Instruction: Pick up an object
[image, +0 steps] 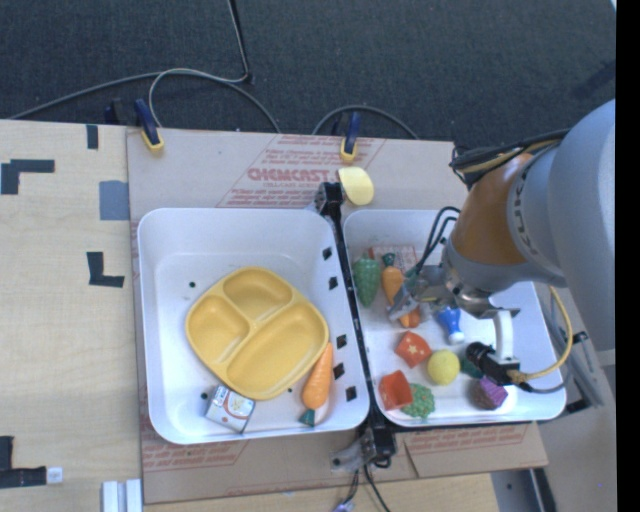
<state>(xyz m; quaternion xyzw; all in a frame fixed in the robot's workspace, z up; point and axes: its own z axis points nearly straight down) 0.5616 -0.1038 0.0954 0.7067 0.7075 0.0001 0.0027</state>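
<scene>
Pick targets: a cluster of small toy foods in the right bin (545, 330). Toy carrot (391, 280) and green pepper-like piece (366, 280) side by side at the bin's left wall, far half. Orange-red piece (412, 349) near the middle, yellow ball (443, 367) just right of it. Red piece (394, 388) and green leafy piece (420, 402) touching at the near edge. Small blue item (449, 322) right of centre; purple item (489, 394) at the near right corner, beside a black part of the wrist.

End effector (407, 303) low over the right bin, just right of the toy carrot, above a small orange piece (409, 319). Fingers dark and crowded against the toys; open or closed: cannot tell. Nothing seen clearly between them.

Arm (540, 215) entering from the right, orange band above the wrist, grey body covering the bin's far right part. Black cables looped beside the wrist, a yellow cable along the right rim.

Left bin (160, 300): yellow divided plate (256, 330) in the centre, tilted diagonally. Second toy carrot (318, 377) leaning against the plate's near right edge, green tip toward the near side. Small printed carton (229, 409) at the near edge, just left of that carrot.

Both bins on a cardboard sheet (290, 175) with red lettering, clamped at the far edge by two blue-and-yellow clamps (148, 126). Yellow rounded object (356, 186) on the cardboard just beyond the gap between the bins. Light wooden worktop (60, 330) to the left, with dark tape marks.
</scene>
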